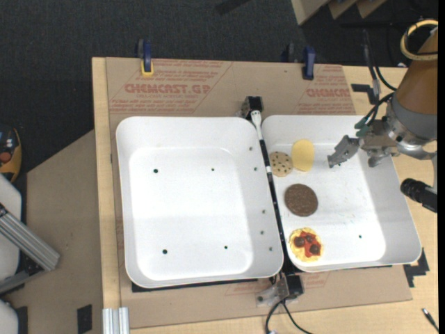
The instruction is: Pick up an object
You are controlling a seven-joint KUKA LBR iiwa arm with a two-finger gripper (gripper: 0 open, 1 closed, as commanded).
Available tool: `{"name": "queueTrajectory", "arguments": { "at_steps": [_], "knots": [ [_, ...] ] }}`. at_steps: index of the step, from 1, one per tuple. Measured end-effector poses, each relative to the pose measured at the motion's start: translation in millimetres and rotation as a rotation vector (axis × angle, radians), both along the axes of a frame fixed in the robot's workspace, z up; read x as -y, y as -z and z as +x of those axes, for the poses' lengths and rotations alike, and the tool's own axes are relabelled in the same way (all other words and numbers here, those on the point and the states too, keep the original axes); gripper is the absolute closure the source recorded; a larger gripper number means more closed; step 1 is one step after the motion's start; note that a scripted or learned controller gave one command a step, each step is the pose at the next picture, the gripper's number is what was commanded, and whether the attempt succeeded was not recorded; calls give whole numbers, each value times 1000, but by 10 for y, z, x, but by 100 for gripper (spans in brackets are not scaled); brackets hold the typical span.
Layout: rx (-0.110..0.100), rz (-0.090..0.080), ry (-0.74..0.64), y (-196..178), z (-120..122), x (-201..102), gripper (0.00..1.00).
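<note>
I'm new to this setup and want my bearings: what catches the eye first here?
Four small round food-like items cluster along the left side of the right white bin: a speckled tan cookie, a yellow piece, a dark brown disc and a pale disc with red topping. The grey gripper hovers beside the yellow piece.

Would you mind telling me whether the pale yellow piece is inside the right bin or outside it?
Inside. The pale yellow piece lies on the floor of the right bin, near its left wall, beside the speckled cookie.
</note>
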State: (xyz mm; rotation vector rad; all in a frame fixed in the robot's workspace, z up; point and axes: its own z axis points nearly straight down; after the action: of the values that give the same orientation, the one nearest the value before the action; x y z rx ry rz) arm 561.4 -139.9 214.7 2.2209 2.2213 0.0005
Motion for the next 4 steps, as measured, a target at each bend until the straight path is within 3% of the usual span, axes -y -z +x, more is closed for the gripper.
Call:
{"name": "queueTrajectory", "arguments": {
  "at_steps": [1, 2, 3, 4],
  "knots": [
    [-4, 1, -3, 1250, 628, -79, 0],
    [-8, 3, 1, 1310, 63, -361, 0],
    [0, 0, 2, 1195, 95, -343, 100],
    [13, 1, -9, 233, 565, -1140, 100]
  ]
}}
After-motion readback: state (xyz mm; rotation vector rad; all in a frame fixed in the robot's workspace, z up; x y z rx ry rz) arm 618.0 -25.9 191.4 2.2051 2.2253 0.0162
